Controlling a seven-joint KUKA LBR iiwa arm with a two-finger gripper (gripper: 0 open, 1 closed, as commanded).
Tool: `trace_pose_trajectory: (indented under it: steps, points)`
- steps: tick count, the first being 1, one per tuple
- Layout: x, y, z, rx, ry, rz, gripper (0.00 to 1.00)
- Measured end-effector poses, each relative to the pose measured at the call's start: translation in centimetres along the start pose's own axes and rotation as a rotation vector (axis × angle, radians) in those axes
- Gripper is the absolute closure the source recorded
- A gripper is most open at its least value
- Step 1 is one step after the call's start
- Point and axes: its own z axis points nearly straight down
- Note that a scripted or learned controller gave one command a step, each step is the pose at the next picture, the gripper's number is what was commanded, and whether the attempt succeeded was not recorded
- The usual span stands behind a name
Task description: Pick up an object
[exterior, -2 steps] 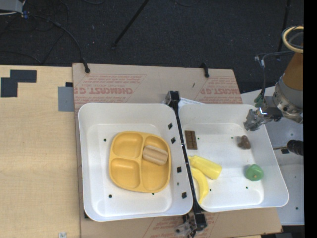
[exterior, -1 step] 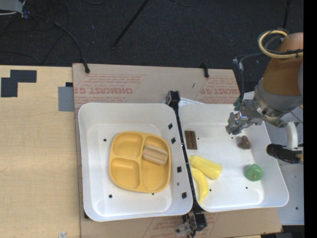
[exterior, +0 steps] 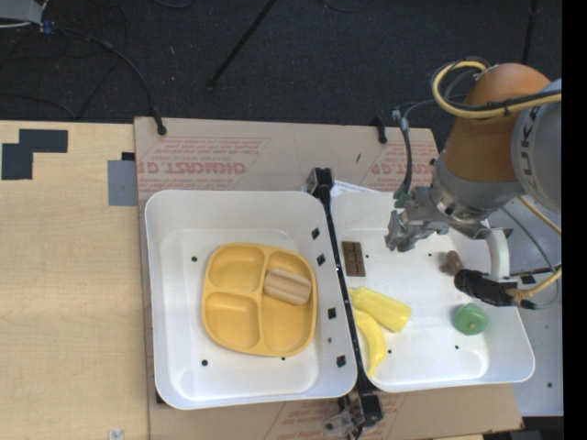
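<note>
- Landmark: brown bar (exterior: 353,258), a flat dark-brown block lying in the right bin (exterior: 431,360), just beside the edge that bin shares with the left one.
- Gripper (exterior: 404,236): right of the brown bar and slightly farther up the view, near it but apart, over bare white bin floor.
- Claw opening: cannot tell, since the slanted view shows a grey lump with no readable gap. Nothing can be made out in its grasp, and whether it touches the floor is unclear.
- Arm (exterior: 495,145): grey with an orange band, up and to the right of the brown bar, leaning in over the right bin's far corner.
- Corn cob (exterior: 383,308): yellow, just below the brown bar and a little right of it, lying at a slant.
- Banana (exterior: 370,339): yellow, below the brown bar past the corn cob and touching it, along the shared bin edge.
- Small brown lump (exterior: 449,262): level with the brown bar, well to its right, beyond the gripper.
- Green ball (exterior: 470,318): far right of the brown bar and lower, well apart from the corn cob.
- Yellow plate (exterior: 229,324): divided, left of the brown bar and lower, across the shared edge in the left bin (exterior: 174,246).
- Tan roll (exterior: 288,287): left of the brown bar, in the plate's right-hand compartment nearest the bar.
- Pickable items nearest the gripper: the brown bar and the small brown lump, one on each side of it.
</note>
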Motion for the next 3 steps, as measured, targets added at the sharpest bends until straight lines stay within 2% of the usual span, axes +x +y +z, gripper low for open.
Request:
trace_pose_trajectory:
  steps: [3]
  points:
    - [14.9,3.5,-1.8,-0.002,-0.001,0.0,1.0]
